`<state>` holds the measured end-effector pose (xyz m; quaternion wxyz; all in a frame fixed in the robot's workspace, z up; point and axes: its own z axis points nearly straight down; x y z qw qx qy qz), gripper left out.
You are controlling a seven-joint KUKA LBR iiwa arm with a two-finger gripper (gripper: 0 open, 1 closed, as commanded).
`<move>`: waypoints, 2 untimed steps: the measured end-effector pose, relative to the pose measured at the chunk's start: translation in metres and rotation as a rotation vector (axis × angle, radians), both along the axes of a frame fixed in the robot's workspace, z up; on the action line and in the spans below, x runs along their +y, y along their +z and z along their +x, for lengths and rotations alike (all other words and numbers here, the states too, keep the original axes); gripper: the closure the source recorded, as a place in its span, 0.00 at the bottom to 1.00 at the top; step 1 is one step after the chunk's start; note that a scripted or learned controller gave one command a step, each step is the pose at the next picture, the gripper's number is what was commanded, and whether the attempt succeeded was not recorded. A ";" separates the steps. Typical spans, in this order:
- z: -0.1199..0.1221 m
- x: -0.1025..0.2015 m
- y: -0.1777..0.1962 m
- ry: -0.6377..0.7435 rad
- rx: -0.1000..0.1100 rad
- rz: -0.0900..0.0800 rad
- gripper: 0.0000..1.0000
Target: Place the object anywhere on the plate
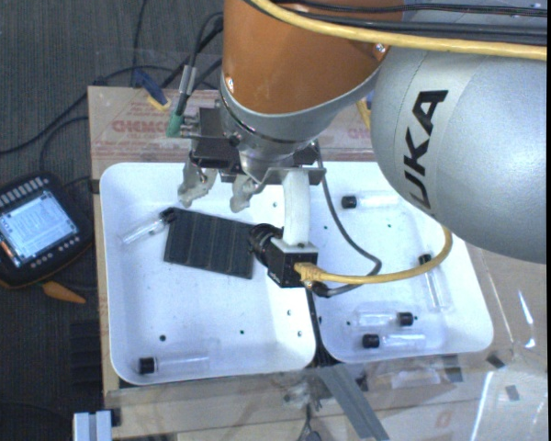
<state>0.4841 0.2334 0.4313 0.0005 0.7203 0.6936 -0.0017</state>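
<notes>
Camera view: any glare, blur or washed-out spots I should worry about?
Camera view: white bins are bright, near blown out, so the clear tubes barely stand out. The arm's orange band is close and soft-focused, with sheen on the grey shell. The dark plate reads sharply; the end effector above it is slightly soft. Floor is dim.

The gripper (219, 191) hangs open just above the dark plate (209, 244) in the left bin (129, 338); a tube (147, 228) lies beside the plate.
</notes>
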 end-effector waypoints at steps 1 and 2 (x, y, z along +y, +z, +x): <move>0.000 -0.001 0.002 0.419 0.001 0.001 1.00; 0.001 -0.009 0.002 0.770 0.000 0.002 1.00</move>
